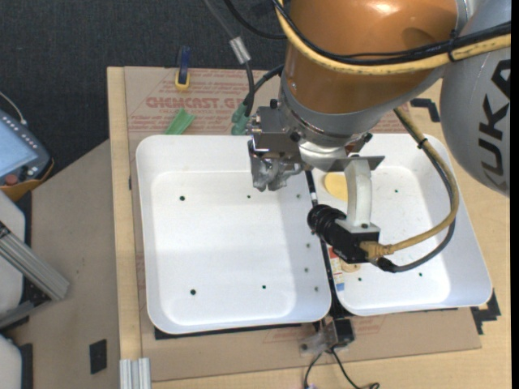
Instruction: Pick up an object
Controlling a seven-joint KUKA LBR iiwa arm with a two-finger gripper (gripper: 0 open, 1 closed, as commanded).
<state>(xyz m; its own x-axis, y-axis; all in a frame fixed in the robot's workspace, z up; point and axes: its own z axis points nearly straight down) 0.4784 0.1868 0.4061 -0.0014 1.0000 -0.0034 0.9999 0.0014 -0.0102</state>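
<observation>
My gripper point(270, 177) hangs under the big orange wrist, over the far right part of the left bin point(162, 298), close to the divide between the two bins. Nothing shows beneath it on the bin floor except small black dots. A flat yellow object point(334, 186) lies in the right bin point(454, 290), partly hidden behind the grey bracket of the arm. A small red and blue item point(344, 277) lies at the near left edge of the right bin. The arm hides much of the right bin's far side.
A black connector point(326, 220) and a tan hose point(430, 233) loop from the wrist over the right bin. Green clips point(180, 122) and a blue-and-yellow clamp point(183, 73) sit on the cardboard behind the left bin.
</observation>
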